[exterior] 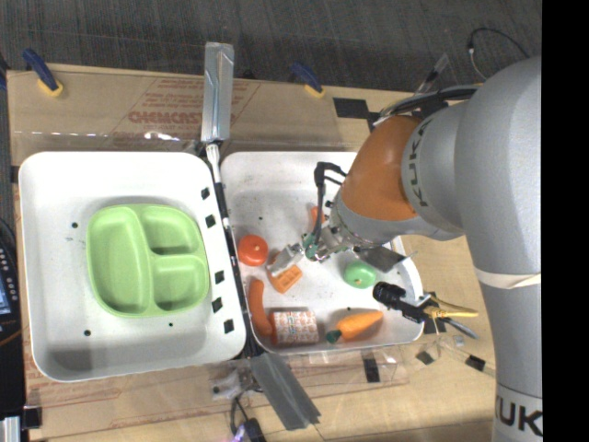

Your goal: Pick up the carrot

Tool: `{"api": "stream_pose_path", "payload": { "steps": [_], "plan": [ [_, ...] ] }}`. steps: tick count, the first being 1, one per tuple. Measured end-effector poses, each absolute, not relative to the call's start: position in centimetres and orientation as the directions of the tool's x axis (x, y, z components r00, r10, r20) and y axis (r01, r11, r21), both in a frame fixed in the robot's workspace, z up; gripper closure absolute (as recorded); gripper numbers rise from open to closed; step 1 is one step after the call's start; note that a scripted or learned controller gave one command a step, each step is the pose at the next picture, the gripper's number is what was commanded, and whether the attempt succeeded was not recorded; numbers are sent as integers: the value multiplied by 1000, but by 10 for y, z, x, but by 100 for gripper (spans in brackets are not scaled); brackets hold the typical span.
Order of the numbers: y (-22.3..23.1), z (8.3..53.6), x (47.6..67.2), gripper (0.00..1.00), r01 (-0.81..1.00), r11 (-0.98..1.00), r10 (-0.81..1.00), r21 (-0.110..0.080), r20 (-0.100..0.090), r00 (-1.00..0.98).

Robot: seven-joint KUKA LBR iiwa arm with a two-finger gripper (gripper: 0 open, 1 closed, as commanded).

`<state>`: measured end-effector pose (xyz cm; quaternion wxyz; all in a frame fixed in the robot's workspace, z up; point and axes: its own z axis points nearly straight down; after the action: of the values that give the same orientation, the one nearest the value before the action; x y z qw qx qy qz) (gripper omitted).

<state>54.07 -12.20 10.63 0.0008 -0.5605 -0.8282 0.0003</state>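
The carrot (360, 323), orange with a small green top at its left end, lies near the front wall of the right bin (276, 178). My gripper (296, 255) hangs over the middle of that bin, up and to the left of the carrot and well apart from it. Its tip sits just above an orange block (286, 279). The grey arm with its orange band covers the bin's back right part.
Also in the right bin are an orange round fruit (252, 249), a red sausage (258, 306), a labelled can (293, 326) just left of the carrot, and a green round thing (359, 273). A green divided plate (147, 258) rests in the left bin (55, 191).
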Motion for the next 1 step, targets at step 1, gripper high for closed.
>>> {"api": "stream_pose_path", "payload": {
  "steps": [1],
  "plan": [
    [-119, 147, 479, 0, 820, 572, 820, -2, 3, -572]
  ]
}}
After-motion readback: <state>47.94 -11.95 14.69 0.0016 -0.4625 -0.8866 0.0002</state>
